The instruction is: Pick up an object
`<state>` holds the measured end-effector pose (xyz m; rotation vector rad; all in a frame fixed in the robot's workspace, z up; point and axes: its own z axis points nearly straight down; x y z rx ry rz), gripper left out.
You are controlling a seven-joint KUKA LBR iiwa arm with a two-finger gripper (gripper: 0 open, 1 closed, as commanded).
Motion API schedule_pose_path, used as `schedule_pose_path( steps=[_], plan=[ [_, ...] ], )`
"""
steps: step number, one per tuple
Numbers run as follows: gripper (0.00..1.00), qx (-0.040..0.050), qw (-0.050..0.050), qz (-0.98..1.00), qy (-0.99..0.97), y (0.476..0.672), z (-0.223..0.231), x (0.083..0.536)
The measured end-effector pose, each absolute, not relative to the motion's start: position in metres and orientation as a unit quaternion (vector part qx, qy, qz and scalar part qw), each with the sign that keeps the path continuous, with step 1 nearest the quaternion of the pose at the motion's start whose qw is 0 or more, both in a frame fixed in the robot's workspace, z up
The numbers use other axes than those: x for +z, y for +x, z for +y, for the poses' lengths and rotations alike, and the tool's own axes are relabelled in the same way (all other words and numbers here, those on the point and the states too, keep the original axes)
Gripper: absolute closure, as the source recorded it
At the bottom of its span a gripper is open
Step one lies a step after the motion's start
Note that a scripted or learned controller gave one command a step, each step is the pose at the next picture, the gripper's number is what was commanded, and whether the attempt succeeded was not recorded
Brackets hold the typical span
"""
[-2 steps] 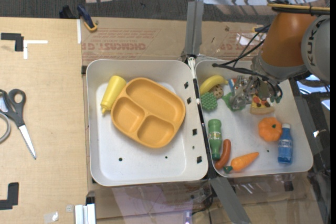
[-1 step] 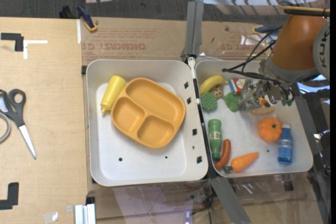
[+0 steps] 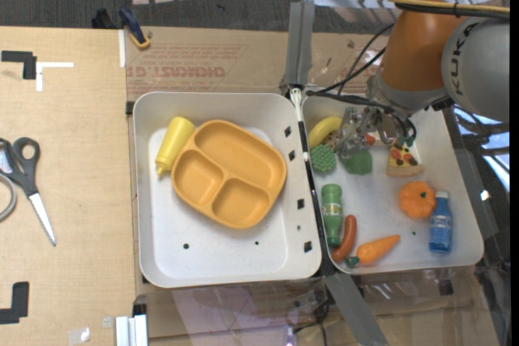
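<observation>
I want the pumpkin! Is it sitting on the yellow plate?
No, the pumpkin sits in the right bin, away from the yellow plate.

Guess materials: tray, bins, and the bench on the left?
Tray: likely molded plastic, matte orange-yellow; one piece, rounded compartments, soft sheen.
Bins: probably thin plastic or coated sheet, smooth white; rounded corners and small holes in the floor leave it open.
Bench: looks like light wood or laminate; pale, faint grain, flat finish.
</observation>
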<state>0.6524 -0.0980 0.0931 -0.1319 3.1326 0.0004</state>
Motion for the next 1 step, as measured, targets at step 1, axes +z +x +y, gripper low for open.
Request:
schedule_pose_path(
  steps=[1],
  plan=[
    [0.0,-0.0003,0.002,0.998,-0.056,0.646,-0.099,0.0933]
  ],
)
